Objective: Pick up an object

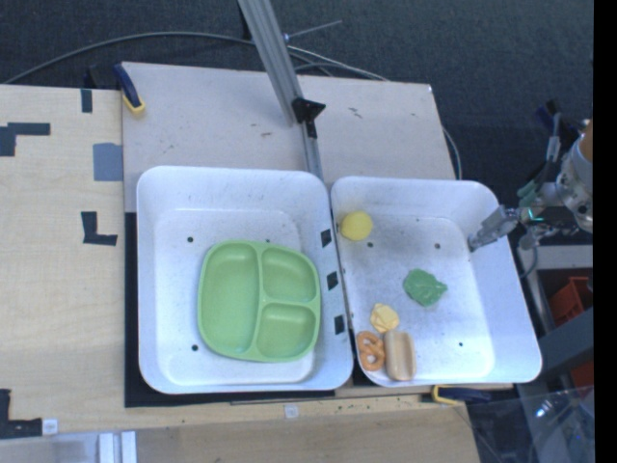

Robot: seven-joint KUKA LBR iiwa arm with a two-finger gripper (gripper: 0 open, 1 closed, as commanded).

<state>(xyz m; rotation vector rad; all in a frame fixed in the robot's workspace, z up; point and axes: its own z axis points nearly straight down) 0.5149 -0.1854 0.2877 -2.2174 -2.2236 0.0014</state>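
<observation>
The gripper (492, 228) hangs over the right rim of the right bin (511, 307), near its upper right corner. A grey finger slants down toward the bin wall, but whether the jaws are spread or closed I cannot tell at this size, and nothing is visible between them. It touches no object.

The step in hand looks like the approach: the arm (569, 196) sits at the bin's edge, well apart from anything it could pick.

Nearest to it on the bin floor lies a green crumpled piece (424, 286), toward the middle of the bin. A yellow ball (356, 226) rests near the upper left corner, close to the wall shared with the left bin (154, 258). At the lower left are a small yellow piece (385, 316), a pretzel (369, 350) and a tan bun (399, 355), the last two touching. A green divided plate (258, 301) lies in the left bin.

The next move, as I judge it, calls for travelling inward over one object, likely the green piece since it stands alone, then descending squarely onto it.
</observation>
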